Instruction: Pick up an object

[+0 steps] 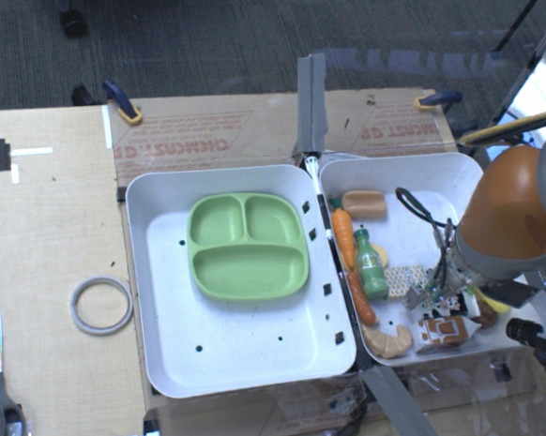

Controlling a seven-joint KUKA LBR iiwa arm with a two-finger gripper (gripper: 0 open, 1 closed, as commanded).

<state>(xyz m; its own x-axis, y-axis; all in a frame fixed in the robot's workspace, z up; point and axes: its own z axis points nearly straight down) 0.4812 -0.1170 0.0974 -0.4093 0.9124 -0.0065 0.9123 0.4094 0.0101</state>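
**Crowded corner, risky grab**

The pincer (436,295) hangs low in the right white bin (457,165), just above a small brown-and-white packet (445,330); I cannot tell how its tips stand. A tan croissant-shaped toy (389,341) and a green plastic bottle (369,271) lie close, so it may nudge them or snatch nothing. The grey arm (513,212) reaches in from the right, wrist bent down.

Wooden bench (49,239): two white bins (170,343) side by side, tape ring (102,304) left, scissors (4,412) near-left.
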